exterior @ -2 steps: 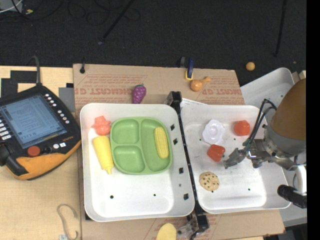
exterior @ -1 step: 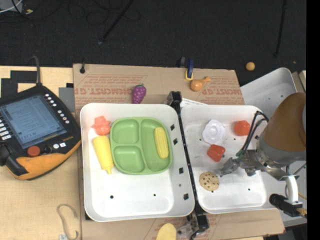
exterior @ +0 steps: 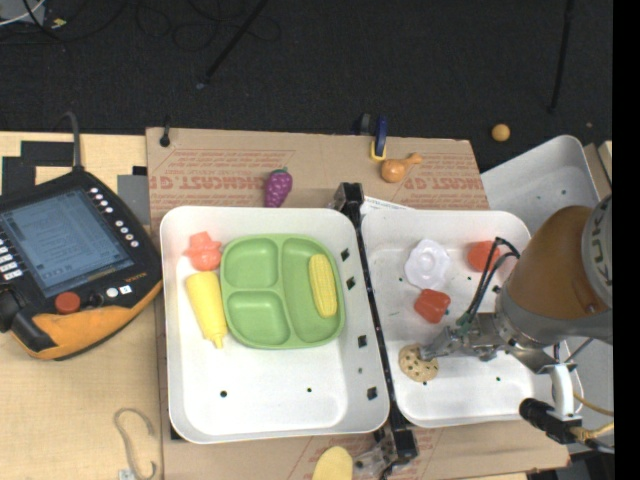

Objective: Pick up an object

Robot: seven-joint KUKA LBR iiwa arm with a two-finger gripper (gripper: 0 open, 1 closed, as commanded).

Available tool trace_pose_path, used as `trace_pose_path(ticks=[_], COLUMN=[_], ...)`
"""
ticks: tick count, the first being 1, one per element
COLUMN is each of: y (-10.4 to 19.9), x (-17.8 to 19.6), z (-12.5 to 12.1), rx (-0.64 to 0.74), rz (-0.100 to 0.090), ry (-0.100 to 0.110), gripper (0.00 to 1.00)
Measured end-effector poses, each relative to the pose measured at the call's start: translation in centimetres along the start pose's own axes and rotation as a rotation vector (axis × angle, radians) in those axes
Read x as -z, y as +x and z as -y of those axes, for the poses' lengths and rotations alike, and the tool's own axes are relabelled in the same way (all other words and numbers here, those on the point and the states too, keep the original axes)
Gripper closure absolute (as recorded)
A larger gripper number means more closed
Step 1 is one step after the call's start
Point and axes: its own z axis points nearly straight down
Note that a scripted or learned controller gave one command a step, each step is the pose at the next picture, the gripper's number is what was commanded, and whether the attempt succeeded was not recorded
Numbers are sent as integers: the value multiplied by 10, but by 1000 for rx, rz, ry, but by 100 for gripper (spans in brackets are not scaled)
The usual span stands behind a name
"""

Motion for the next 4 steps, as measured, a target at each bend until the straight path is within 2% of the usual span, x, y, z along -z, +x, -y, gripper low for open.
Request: trace_pose_path(ticks=[1,2,4], y=[-1,-9,-15], x=[14,58,142], z=[-1,0,2], rx=[-6,-5,-1], rz=[-4,3,2], ry=[-4,-2,-2], gripper=[100,100,100])
